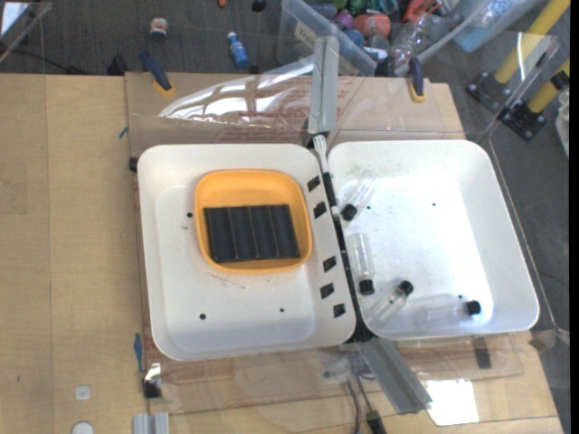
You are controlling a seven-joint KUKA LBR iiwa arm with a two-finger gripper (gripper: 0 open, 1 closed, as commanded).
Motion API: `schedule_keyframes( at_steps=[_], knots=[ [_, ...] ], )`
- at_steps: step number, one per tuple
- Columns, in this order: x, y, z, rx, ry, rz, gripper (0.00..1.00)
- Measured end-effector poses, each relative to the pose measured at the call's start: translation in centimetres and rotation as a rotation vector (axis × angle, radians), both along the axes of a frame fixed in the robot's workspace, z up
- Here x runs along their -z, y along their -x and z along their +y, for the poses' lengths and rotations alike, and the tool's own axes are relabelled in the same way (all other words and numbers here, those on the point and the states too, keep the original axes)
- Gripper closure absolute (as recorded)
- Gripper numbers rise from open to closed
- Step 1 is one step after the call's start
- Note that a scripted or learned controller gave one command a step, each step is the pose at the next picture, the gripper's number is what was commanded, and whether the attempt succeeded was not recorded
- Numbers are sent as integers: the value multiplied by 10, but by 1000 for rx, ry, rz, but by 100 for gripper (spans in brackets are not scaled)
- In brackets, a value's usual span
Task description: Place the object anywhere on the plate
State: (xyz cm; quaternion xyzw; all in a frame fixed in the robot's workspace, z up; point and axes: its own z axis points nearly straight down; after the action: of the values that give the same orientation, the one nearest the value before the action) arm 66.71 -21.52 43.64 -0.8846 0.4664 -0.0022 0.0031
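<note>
An orange plate (254, 184) with rounded corners lies in the left white bin (172, 269), toward its back. A black ribbed rectangular object (251, 233) rests flat on the plate and covers most of its floor. In the right white bin (443, 215) lie several clear plastic tubes with black caps: one near the divider (358, 195), one below it (363, 259), one slanted near the front (389, 303) and one at the front right (441, 313).
A row of black tabs (324, 238) runs along the divider between the bins. A crinkled clear sheet (244, 107) lies behind the left bin. A clear box of coloured toys (389, 7) stands beyond the bench at the top.
</note>
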Motion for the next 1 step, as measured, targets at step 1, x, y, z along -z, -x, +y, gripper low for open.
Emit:
schedule_keyframes(
  at_steps=[1],
  knots=[
    [0, -1, 7, -192, 3, -3, 100]
  ],
)
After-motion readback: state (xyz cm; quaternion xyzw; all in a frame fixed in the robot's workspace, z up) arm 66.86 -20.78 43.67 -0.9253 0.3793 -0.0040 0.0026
